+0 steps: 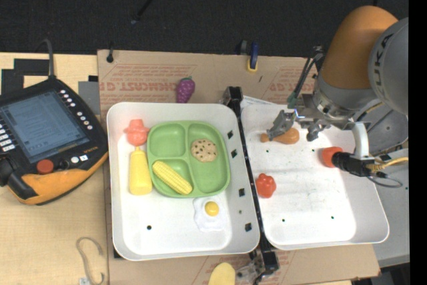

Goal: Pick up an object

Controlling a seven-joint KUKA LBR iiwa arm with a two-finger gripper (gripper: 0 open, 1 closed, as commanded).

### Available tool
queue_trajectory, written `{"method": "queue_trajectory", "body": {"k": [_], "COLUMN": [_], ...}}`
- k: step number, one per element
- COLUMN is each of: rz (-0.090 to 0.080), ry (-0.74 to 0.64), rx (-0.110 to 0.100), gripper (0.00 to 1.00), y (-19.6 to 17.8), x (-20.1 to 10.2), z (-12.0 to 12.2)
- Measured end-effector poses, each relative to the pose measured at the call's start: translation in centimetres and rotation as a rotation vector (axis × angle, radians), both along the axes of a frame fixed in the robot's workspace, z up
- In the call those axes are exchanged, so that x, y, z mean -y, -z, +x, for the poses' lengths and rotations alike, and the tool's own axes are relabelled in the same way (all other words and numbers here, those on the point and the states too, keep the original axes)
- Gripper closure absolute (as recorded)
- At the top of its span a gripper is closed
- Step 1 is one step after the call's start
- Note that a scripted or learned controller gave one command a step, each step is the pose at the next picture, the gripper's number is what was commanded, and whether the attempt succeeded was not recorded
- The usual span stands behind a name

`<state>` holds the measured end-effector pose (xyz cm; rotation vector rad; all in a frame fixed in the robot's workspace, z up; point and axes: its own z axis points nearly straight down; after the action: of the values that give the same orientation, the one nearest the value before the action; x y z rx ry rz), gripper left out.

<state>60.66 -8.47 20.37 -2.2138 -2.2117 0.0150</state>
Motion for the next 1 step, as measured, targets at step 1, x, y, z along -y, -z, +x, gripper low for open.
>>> {"method": "queue_trajectory", "body": {"k": [1], "rz": [-0.002], "ry": [-0.002], "rx": [0.014], "gripper": [0.0], "y": [-0.8], "x": [0.02], "z": [0.29]}}
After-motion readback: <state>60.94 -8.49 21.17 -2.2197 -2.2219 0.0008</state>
